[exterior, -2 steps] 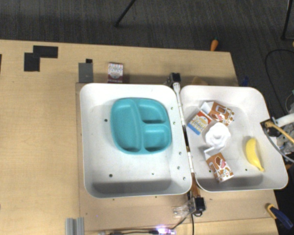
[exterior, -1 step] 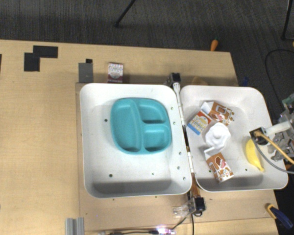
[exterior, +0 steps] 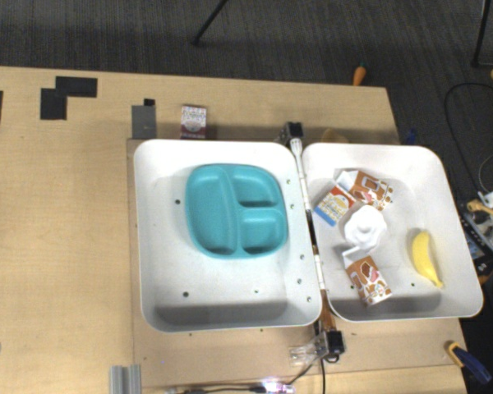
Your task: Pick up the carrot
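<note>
Tabletop (exterior: 57,245), light wood, on which two white bins are set side by side. Left bin (exterior: 160,302): one teal divided plate (exterior: 234,209), laid flat near the middle. Right bin (exterior: 452,294): one banana (exterior: 426,258) near the right wall; one white cup-like item (exterior: 366,228); a brown-and-white carton (exterior: 368,279) just in front of it; a similar carton (exterior: 366,189) and a blue-and-white carton (exterior: 332,207) behind. A small orange item (exterior: 359,75), too small to be identified, is seen at the tabletop's far edge. The carrot's place cannot be told; the pincer's state cannot be told.
</note>
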Robot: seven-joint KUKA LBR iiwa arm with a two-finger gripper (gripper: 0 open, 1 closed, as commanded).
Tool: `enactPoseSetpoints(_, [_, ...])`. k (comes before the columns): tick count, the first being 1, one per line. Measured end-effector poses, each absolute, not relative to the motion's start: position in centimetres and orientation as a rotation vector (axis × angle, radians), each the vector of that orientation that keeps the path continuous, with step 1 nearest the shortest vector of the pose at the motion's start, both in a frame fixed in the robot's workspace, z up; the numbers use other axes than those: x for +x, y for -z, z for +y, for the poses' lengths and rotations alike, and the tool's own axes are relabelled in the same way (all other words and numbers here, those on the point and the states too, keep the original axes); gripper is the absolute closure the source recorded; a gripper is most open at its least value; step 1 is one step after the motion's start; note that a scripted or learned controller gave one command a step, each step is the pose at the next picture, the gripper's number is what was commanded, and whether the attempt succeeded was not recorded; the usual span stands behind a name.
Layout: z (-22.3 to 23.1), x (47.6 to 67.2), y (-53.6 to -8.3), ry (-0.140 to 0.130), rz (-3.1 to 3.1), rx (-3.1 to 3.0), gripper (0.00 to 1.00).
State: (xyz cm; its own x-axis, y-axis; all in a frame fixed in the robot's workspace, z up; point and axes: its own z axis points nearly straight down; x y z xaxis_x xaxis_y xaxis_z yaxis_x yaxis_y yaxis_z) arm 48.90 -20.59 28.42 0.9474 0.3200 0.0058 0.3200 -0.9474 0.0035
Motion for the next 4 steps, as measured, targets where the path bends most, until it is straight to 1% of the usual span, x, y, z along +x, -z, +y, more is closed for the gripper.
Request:
enactPoseSetpoints(1, [-20.5, 48.8, -24.6, 0.002, 0.336, 3.126, 1.00])
enactPoseSetpoints(2, [-16.0, 48.8, -20.1, 0.003, 0.426, 3.118, 1.00])
enactPoseSetpoints(3, [-19.9, 48.9, -30.6, -0.013, 0.358, 3.117, 1.00])
enactPoseSetpoints(4, [-15.8, 48.7, -21.4, 0.007, 0.490, 3.109, 1.00])
